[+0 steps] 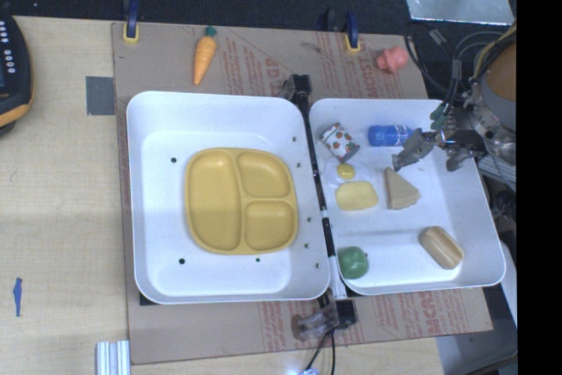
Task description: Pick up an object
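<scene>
So the hand (432, 150) is sitting over the upper right part of the right bin (457, 275), fingers spread apart with nothing between them. One dark finger points down-left toward the tan wedge (401, 191), the other is nearer the bin's right wall.

Closest candidates look like that wedge, just below the left finger, and the blue bottle (385, 135) lying on its side just to the left. I'd go for the wedge: it sits apart from the bin wall, though the pale yellow block (356, 197) is just beside it on the left. I'd line the fingers up across its narrower sides, come straight down, and close only once they straddle it, so the block isn't nudged.

The wedge itself looks like a toy cheese slice: tan, triangular, matte, pointed end up toward the hand. Probably light and rigid, but those sloped faces could squirt out of a pinch if the grip lands off-centre.
</scene>
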